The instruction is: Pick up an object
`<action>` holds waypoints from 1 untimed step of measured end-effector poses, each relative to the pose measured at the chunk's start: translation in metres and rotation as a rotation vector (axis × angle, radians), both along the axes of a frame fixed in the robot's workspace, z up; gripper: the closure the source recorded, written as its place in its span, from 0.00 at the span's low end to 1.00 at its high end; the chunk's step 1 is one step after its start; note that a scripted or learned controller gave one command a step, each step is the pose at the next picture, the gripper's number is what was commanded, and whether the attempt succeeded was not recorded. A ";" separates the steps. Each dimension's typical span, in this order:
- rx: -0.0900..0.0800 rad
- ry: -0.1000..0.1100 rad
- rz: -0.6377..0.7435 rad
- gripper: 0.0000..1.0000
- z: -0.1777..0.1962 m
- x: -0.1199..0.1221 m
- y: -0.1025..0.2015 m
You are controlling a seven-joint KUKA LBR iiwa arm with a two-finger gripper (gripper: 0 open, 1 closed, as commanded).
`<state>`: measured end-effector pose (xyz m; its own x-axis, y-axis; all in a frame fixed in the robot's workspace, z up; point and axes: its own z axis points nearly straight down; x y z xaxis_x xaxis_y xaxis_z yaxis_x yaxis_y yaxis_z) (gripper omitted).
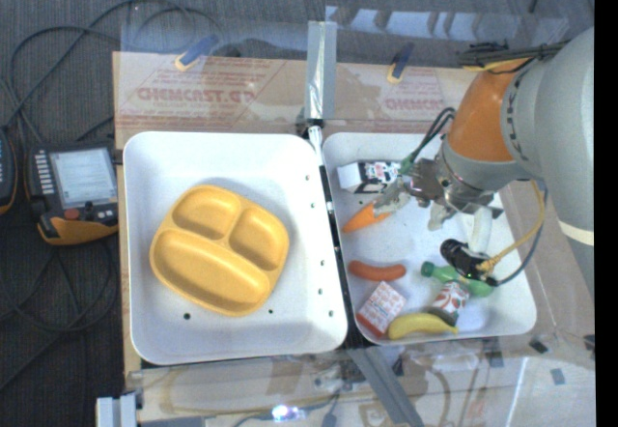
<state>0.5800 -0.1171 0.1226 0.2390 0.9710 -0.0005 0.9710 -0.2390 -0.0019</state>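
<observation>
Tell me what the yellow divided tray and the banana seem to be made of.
Yellow divided tray: looks like moulded plastic, smooth and slightly glossy, with soft highlights on its rounded compartment ridges. Banana: probably a plastic or rubber toy, given its even yellow colour and faint sheen, though a real fruit can't be ruled out.

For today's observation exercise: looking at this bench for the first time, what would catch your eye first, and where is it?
The big yellow divided tray stands out first, lying alone in the left bin. Next comes the grey arm with its orange band, reaching in from the right, its hand low over the right bin. That bin holds a cluster of small toy foods: a carrot, a sausage and a banana.
</observation>
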 end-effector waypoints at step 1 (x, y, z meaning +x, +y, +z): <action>0.001 -0.017 -0.070 0.00 -0.032 0.022 0.008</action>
<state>0.6023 -0.1093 0.0904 0.3067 0.9518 0.0047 0.9517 -0.3067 0.0143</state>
